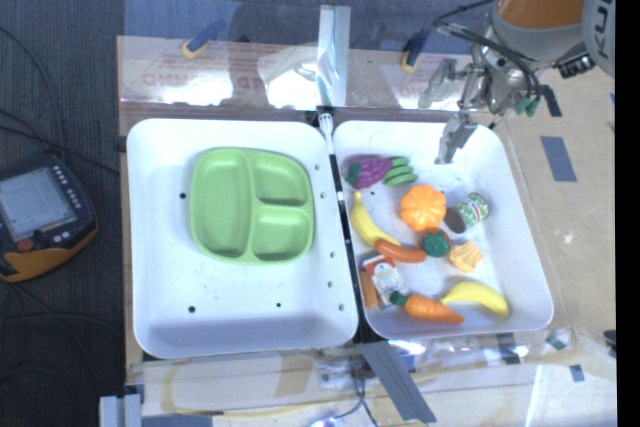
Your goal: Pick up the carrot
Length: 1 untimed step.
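The carrot, orange with a green leafy end on its left, lies flat near the front edge of the right bin. It sits between a red and white packet and a yellow banana. My gripper hangs over the far end of that bin, well behind the carrot, with nothing seen in it. An orange pumpkin lies between the gripper and the carrot.
The right bin also holds purple grapes, a second banana, a red sausage-like piece, a small can and an orange wedge. A green divided plate rests in the left bin.
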### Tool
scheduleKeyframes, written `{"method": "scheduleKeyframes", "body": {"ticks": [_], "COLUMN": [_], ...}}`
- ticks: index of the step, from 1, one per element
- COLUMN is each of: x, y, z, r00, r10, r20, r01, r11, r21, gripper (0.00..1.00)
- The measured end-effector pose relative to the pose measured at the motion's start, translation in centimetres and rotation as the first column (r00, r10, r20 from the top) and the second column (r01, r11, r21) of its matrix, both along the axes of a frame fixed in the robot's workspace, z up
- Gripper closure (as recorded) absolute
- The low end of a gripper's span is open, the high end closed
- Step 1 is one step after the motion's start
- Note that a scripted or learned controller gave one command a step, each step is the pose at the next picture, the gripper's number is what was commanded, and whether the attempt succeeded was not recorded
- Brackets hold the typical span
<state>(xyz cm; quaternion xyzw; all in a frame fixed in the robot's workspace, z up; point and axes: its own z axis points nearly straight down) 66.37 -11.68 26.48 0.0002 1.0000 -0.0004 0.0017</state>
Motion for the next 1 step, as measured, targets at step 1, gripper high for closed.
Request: {"method": "scheduleKeyframes", "body": {"ticks": [1], "x": [-4.25], "y": [0.59], "z": [-13.97], "r00": [0.967], "r10": [-0.256], "r20": [-0.01], "r01": [0.256], "r11": [0.967], "r21": [0.0], "gripper": [0.0]}}
